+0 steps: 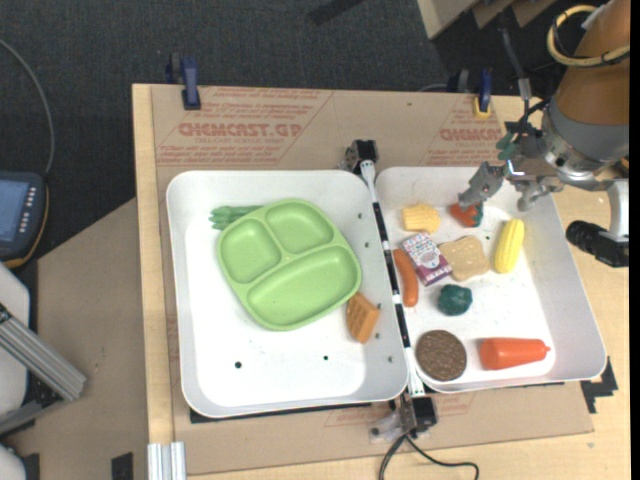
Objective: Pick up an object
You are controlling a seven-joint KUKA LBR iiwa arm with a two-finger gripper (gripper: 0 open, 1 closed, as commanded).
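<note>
over right bin [570,298], hand [500,183] open, w/o load.

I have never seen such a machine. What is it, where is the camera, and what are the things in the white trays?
It is a robot arm reaching in from the right, seen by one camera above the bench. Its pincer hangs over the right bin, near a small red piece; I cannot tell if it holds anything. That bin has toy food: cheese, corn, bread, a sausage, a carrot, a brown patty. The left bin has a green divided plate.
</note>
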